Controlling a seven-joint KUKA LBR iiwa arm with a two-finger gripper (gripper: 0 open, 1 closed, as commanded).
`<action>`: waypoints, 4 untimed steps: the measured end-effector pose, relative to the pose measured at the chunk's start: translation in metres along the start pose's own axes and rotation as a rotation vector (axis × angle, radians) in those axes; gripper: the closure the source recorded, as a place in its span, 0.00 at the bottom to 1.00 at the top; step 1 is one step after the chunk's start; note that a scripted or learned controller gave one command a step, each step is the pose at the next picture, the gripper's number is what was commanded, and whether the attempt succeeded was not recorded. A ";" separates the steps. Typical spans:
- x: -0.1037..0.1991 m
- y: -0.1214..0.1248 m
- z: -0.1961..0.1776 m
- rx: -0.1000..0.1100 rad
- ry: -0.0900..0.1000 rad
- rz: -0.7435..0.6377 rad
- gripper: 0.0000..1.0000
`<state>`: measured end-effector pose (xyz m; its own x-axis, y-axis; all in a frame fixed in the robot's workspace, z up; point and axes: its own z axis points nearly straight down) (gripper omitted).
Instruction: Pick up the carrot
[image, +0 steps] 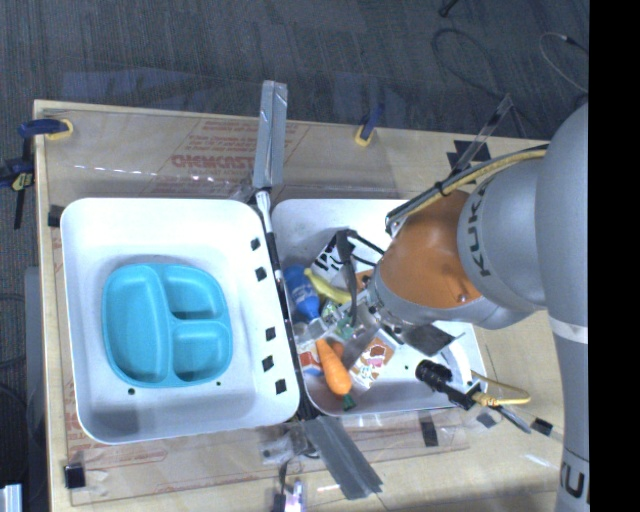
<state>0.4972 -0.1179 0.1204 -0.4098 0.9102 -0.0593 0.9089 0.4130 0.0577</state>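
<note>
Carrot (334, 367) is lying in the right bin (400, 398), near its front left corner, beside a printed packet (372, 362) and other clutter. Arm is hanging low over this bin, with the pincer (352, 322) pointing down just above the carrot's upper end; whether it is released or clenched, I cannot tell. Judging by this, the approach step is underway, and next the pincer needs lowering around the tapered orange body. Smooth, slightly glossy skin may be slipping. A turquoise sectioned tray (168, 322) is sitting in the left bin (90, 400).
</note>
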 end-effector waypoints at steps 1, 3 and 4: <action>0.000 -0.011 0.012 0.018 0.036 -0.484 0.00; 0.065 0.014 -0.079 0.045 0.070 -0.412 1.00; 0.065 0.014 -0.079 0.045 0.070 -0.411 0.00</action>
<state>0.4772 -0.0503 0.1962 -0.7423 0.6701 0.0001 0.6701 0.7423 -0.0002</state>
